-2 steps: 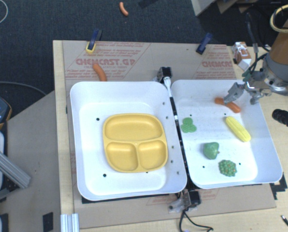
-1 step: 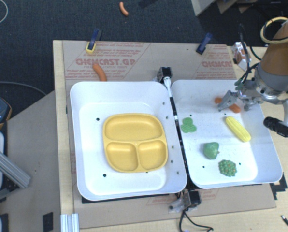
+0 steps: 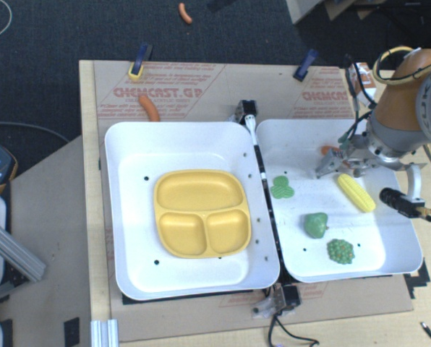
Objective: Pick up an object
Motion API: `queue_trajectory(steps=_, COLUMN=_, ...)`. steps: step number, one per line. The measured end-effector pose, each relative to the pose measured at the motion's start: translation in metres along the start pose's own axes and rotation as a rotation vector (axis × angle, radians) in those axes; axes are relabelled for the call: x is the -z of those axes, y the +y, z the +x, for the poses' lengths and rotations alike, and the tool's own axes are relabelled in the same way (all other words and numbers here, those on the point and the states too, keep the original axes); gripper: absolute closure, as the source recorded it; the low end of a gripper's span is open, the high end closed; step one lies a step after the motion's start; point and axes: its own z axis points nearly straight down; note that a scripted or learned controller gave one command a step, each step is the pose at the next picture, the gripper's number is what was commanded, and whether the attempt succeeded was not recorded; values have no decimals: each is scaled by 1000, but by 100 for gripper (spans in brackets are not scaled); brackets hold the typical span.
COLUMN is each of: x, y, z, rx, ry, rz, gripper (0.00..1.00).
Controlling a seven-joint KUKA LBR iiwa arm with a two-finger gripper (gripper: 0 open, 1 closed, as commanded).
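The right bin [image 3: 396, 255] holds a yellow corn cob [image 3: 356, 192], a flat green leafy piece [image 3: 281, 189], a round green vegetable [image 3: 316, 225] and a bumpy green cluster [image 3: 340, 251]. A small orange-red piece [image 3: 327, 150] lies near the bin's far side. My gripper [image 3: 344, 168] hangs low over the far right part of this bin, just above the corn cob's upper end and right of the orange-red piece. It stands open with nothing between its fingers.
The left bin [image 3: 129, 194] bears a yellow divided plate [image 3: 202, 212]. An orange sausage-shaped toy [image 3: 150, 108] lies on the cardboard behind the left bin, and another [image 3: 185, 12] on the dark floor. Clamps [image 3: 138, 63] hold the board's far edge.
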Motion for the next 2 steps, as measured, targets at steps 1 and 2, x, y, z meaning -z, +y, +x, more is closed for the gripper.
queue_trajectory(steps=1, x=14, y=1, z=0, rx=0, ry=-2, rz=-6, gripper=100)
queue_trajectory(steps=2, x=75, y=6, z=-7, rx=0, ry=-4, rz=-11, gripper=100)
